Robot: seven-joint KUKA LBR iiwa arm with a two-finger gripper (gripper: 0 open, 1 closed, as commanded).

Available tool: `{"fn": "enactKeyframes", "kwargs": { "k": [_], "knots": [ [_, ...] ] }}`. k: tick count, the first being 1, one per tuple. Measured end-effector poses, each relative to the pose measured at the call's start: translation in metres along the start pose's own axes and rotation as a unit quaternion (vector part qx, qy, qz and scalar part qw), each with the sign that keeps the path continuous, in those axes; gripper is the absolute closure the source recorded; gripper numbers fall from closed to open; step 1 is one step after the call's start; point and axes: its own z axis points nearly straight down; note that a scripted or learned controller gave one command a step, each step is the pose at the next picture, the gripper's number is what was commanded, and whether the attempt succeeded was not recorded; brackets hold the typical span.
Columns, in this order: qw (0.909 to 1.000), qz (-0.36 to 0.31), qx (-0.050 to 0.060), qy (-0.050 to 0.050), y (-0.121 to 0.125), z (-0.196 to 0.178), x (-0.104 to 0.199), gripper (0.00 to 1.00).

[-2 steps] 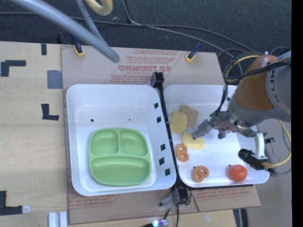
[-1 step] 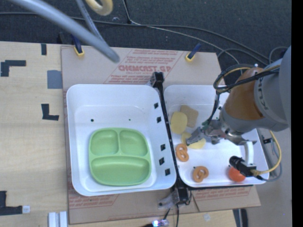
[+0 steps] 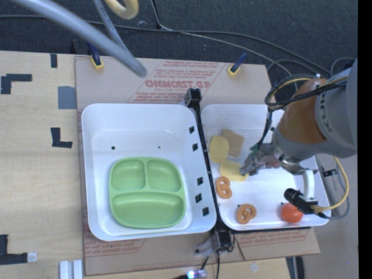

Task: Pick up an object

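Objects for picking, as we find them, all lie in the right bin (image 3: 264,116), listed from the near edge back. Nearest us, along the bin's front wall: one pretzel-shaped piece (image 3: 246,213), orange-brown, lying flat; beside it toward the right corner, one red-orange tomato-like ball (image 3: 291,214), with a black fitting and a yellow cable of the arm just above it. Next back, close to the divider between the bins: a second small pretzel piece (image 3: 223,187), lying apart from the first. Behind that we count three pale yellow flat pieces grouped together: a low one (image 3: 232,170), a rounded one (image 3: 218,148) near the divider, and a tan squarish one (image 3: 234,139) farthest back, partly overlapping its neighbour.

Gripper (image 3: 251,166): we see it low in the right bin, at the right edge of the low yellow piece. Its tips are dark and crowded; we cannot tell whether the claw is released or clenched, and we see nothing between its tips.

Arm (image 3: 308,118): grey, with an orange band, reaching in from the right over the bin's far right part.

Left bin (image 3: 93,156): holds one green divided plate (image 3: 146,192), three compartments, lying flat toward the front.

Under both bins, a brown cardboard sheet (image 3: 174,80) with red print, on a pale wooden bench (image 3: 35,173).
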Motion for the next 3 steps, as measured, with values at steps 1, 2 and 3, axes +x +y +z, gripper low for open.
{"fn": "enactKeyframes", "kwargs": {
  "k": [1,2,3],
  "knots": [
    [1.0000,0.000,0.001,0.000,-0.001,-0.062,0.002,1.00],
    [1.0000,0.000,0.001,0.000,-0.002,-0.105,0.001,1.00],
    [1.0000,0.000,0.000,0.000,0.004,-0.166,-0.003,1.00]
  ]
}}
